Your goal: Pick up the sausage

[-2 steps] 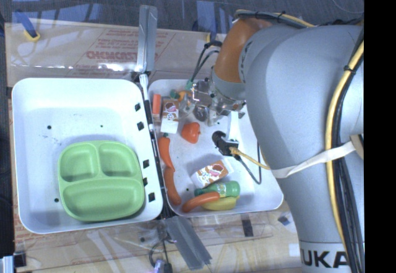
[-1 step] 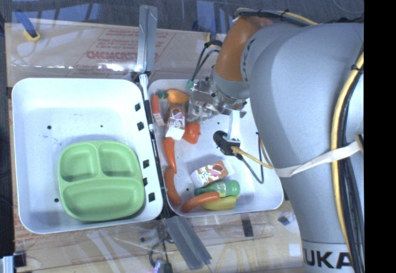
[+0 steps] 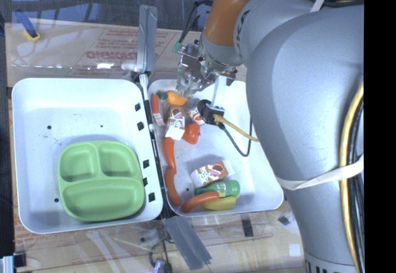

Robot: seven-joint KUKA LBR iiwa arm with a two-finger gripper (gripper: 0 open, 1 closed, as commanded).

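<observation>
One arm (image 3: pixel 297 80) bends its hand (image 3: pixel 190 87) into the right bin (image 3: pixel 263 194).

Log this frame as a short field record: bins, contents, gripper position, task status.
left bin: holds a green tray
right bin: toy foods piled along its left wall and near end
sausage: reddish, lying at the near end beside a green bottle
gripper: over the far end of the right bin, above an orange piece
task status: sausage not yet picked up
</observation>
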